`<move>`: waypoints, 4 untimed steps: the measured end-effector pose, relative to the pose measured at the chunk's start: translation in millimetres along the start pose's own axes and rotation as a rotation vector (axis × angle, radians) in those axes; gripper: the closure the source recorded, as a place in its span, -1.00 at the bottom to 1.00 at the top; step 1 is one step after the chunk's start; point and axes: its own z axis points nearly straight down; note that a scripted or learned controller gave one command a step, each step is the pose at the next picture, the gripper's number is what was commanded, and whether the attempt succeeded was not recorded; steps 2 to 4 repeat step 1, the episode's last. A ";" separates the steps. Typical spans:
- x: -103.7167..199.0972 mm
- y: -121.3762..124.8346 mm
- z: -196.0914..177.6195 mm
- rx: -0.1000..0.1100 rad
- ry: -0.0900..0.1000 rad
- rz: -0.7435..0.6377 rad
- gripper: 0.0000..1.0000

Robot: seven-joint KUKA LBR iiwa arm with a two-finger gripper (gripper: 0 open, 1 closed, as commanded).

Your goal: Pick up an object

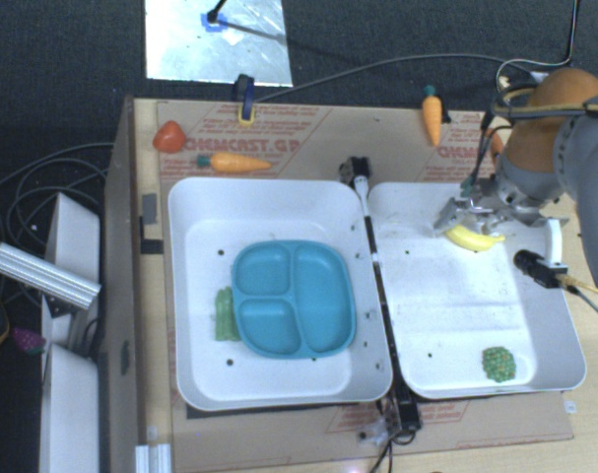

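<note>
The gripper [465, 216] hangs low over the far part of the right bin [456, 308], near its far right corner. The grey wrist covers most of it, so I cannot tell whether it is parted or closed. A banana [476, 238] lies on the bin floor right under it. Its top edge meets the metal tip, and whether it is gripped cannot be made out. A bumpy green lump [498, 363], too small to name, sits by the near right corner of the same bin. In the left bin [195, 264], a blue divided plate [294, 299] fills the middle, with a green strip [225, 315] against its left edge, partly tucked under the rim. On the bench [308, 126] beyond the bins lie a carrot [241, 163], a second carrot [432, 118] and a red-orange lump [168, 137].
</note>
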 end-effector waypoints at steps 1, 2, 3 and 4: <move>-0.2 1.8 -12.3 -0.005 -0.002 -0.003 1.00; -0.2 1.8 -12.3 -0.005 -0.002 -0.003 1.00; -0.2 1.8 -12.3 -0.005 -0.002 -0.003 1.00; -0.2 1.8 -12.3 -0.005 -0.002 -0.003 1.00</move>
